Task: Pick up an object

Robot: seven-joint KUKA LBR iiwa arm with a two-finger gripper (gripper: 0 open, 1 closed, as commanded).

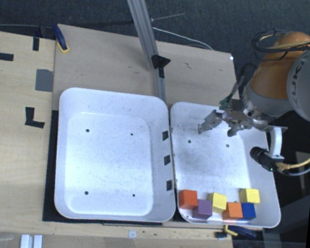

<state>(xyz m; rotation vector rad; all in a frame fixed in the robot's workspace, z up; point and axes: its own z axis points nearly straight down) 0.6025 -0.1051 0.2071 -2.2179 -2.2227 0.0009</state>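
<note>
Several small blocks lie along the near edge of the right bin (206,160): an orange one (188,198), a purple one (204,208), a yellow one (219,201), a second orange one (234,210), a blue one (248,211) and another yellow one (251,195). My gripper (220,126) hangs over the far part of the right bin, well away from the blocks. Its two fingers stand apart, open, with nothing between them.
The left bin (110,154) lies beside the right one, their rims touching. A slanted metal rail (146,33) crosses the bench behind the bins. A black cable and fitting (265,157) hang off the wrist at the right bin's right rim.
</note>
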